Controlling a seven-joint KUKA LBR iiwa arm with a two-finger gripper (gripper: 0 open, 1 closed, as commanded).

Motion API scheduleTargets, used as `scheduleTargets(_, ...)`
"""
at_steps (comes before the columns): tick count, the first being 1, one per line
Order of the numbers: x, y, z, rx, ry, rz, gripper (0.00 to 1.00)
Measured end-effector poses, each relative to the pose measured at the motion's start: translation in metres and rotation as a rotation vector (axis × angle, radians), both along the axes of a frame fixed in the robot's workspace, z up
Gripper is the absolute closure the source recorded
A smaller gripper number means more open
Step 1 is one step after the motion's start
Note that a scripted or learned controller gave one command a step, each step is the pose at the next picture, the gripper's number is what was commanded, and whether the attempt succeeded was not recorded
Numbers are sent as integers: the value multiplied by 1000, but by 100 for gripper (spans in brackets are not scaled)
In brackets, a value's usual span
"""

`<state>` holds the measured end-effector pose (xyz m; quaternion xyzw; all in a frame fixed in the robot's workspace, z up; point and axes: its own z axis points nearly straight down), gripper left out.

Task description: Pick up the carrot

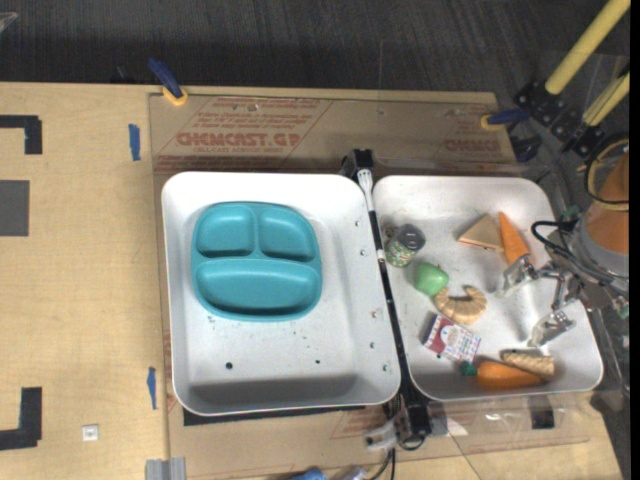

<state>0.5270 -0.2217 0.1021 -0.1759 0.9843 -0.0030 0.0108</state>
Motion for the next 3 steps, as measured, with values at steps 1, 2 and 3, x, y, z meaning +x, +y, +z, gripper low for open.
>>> scheduleTargets(1,73,0,-14,7,11,-358,0)
scheduleTargets(2,77,0,1,6,-5,-357,100)
scheduleTargets(3,76,0,-1,7,3,-357,0)
